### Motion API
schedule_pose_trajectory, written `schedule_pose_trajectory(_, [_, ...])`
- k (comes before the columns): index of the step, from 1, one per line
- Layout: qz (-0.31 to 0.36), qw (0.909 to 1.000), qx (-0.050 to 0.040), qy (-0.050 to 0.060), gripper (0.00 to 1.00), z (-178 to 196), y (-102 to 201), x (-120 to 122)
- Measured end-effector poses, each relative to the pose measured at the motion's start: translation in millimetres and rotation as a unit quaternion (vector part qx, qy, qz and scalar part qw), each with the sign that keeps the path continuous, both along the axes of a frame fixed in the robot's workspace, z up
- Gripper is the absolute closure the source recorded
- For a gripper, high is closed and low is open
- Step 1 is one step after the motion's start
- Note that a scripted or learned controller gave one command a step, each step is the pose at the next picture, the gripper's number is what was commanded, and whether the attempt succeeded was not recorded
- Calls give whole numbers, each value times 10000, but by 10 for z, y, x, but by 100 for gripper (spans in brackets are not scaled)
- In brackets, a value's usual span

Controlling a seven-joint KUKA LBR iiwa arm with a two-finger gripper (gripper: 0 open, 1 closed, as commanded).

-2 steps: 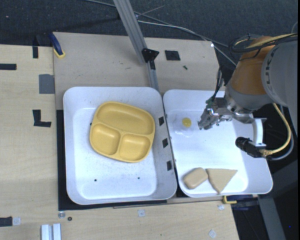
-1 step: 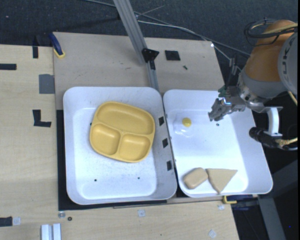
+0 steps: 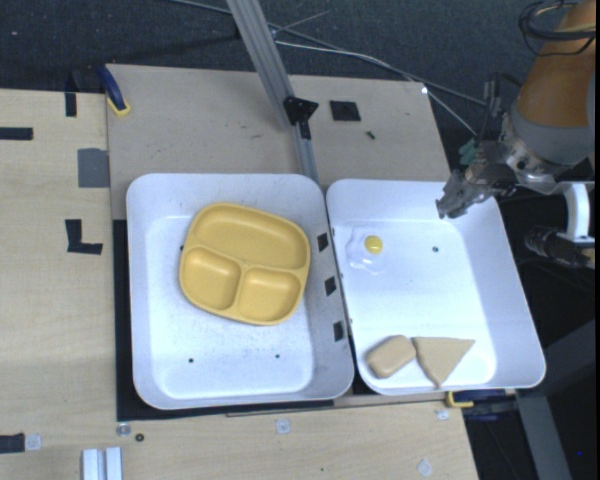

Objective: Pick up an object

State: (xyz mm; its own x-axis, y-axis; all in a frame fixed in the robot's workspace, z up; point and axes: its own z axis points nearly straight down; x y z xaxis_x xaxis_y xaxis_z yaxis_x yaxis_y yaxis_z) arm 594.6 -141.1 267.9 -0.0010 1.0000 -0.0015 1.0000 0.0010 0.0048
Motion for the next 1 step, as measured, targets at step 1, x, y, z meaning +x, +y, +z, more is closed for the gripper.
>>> schedule_pose_trajectory(1, [21, 10000, 12, 30, 100, 2, 527, -103])
